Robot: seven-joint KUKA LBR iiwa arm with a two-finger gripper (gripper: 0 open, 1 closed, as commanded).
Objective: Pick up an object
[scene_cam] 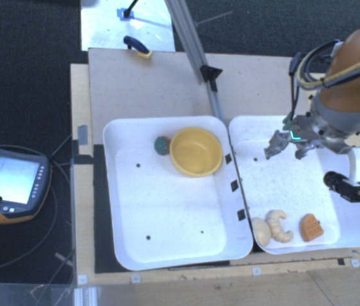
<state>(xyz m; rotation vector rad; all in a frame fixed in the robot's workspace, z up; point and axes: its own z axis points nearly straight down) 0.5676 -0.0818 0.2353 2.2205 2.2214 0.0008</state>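
Observation:
My gripper [288,148] hangs over the upper part of the right bin [359,238], its two grey fingers spread apart with nothing between them. Along that bin's near edge lie a pale egg-shaped object [261,232], a cream curled shrimp-like piece [279,225] and an orange chunk [311,227], all well below the gripper. In the left bin [167,234] a yellow bowl [196,152] stands near the top right, with a small dark green ball [161,145] touching its left side.
A slanted metal pole [189,34] with a black clamp runs down to the gap between the bins. A teach pendant [11,183] lies left of the bench. A black cylinder [341,185] sticks out from the arm over the right bin.

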